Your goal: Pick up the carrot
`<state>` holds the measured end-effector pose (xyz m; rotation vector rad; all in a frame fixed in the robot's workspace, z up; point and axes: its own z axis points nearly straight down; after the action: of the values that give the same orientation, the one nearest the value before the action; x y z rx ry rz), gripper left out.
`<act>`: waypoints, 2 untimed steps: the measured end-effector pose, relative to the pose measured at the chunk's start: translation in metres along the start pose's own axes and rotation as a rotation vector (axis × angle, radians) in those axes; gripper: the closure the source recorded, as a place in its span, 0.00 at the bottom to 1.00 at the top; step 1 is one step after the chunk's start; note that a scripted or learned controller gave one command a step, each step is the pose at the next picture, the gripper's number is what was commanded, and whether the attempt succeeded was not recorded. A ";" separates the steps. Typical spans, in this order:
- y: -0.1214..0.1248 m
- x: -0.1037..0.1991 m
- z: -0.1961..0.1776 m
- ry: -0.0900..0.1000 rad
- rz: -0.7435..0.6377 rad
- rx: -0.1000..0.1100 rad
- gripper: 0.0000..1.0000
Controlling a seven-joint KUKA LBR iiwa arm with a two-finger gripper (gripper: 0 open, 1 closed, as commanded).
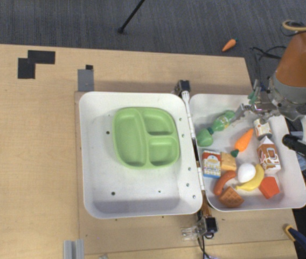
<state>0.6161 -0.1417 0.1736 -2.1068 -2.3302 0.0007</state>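
From my station I see the arm (299,69) reaching in over the far right corner of the right bin (298,198), with the gripper (258,108) low above the bin's back edge; I cannot tell from this angle what state it is in, and nothing visibly sits in it. The carrot (243,141) lies just below and slightly left of the gripper, tilted, orange body up toward the gripper and green top pointing down-left, apart from the tool. To the gripper's left rests a green bottle (221,121) lying on its side, with a green pepper-like piece (204,138) beyond it. Directly below the gripper are a small white carton (262,128) and a brown-and-white carton (268,158). Farther below sit an egg (245,172), a banana (253,181), an orange-red block (269,188), a red-and-white box (211,163), a sausage (222,183) and a waffle-like piece (231,197). Well to the gripper's left, the left bin (96,188) holds a green divided plate (145,137). Above the gripper, off the bench, a second orange carrot-like item (228,45) lies on the grey carpet (61,9).
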 end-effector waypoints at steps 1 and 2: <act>-0.008 0.011 0.087 -0.001 -0.222 -0.006 0.00; -0.006 0.012 0.075 -0.003 -0.223 -0.012 1.00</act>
<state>0.6094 -0.1308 0.0983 -1.8398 -2.5584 -0.0099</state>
